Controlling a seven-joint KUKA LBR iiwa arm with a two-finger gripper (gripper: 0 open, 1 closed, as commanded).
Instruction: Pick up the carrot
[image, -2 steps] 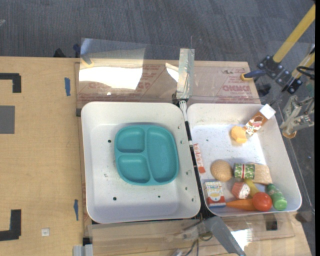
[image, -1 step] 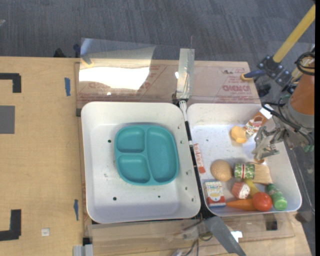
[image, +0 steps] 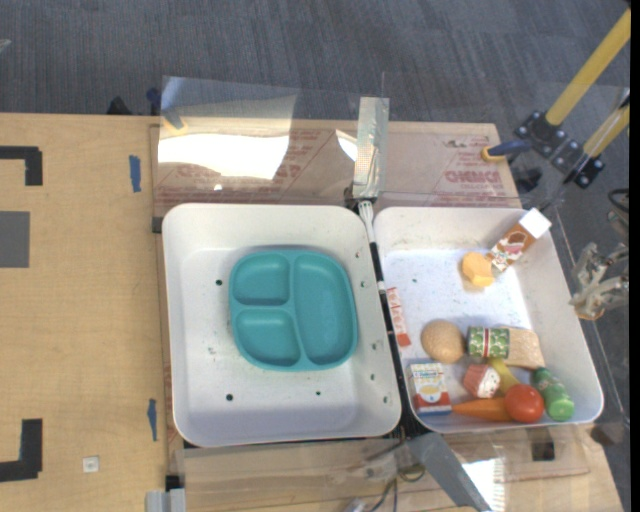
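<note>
The carrot (image: 481, 408) is a small orange cone lying flat near the front edge of the right bin (image: 440, 260). Its tip points left toward a small white carton (image: 429, 385), and its thick end rests against a red tomato (image: 524, 403).
The right bin also holds a tan potato (image: 443, 340), a green-labelled can (image: 491, 343), a yellow piece (image: 477, 269), a small milk carton (image: 513, 244) and green items (image: 556, 396). A teal divided plate (image: 294, 309) lies in the left bin (image: 190, 330). Yellow clamps (image: 560, 120) stand at the back right.
</note>
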